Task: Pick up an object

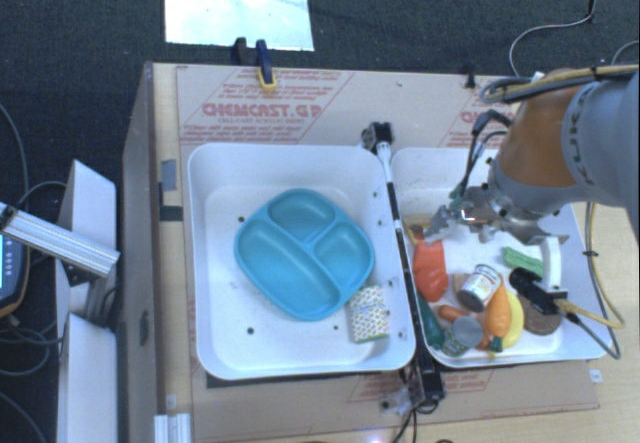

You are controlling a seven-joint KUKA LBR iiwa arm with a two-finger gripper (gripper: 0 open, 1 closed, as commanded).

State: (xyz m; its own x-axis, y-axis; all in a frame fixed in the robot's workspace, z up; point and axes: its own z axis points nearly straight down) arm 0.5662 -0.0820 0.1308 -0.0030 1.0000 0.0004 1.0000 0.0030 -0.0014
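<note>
My gripper [452,221] hangs over the upper left part of the right bin [430,169]. It sits just above a red-orange pepper-like thing [431,271] that lies against the bin's left wall. Nothing shows in its grasp. Close by, to the lower right, stands a small tin can [479,287]. A yellow banana [511,317], a small carrot [452,312], a grey round lid [464,333], a green piece [521,258] and a brown thing [546,322] crowd the bin's front half.
The left bin [215,231] holds a blue divided plate [303,253] and a small patterned box [368,314] at its front right corner. A dividing wall [392,211] separates the two bins. The arm's grey and orange body [560,146] covers the right bin's far right.
</note>
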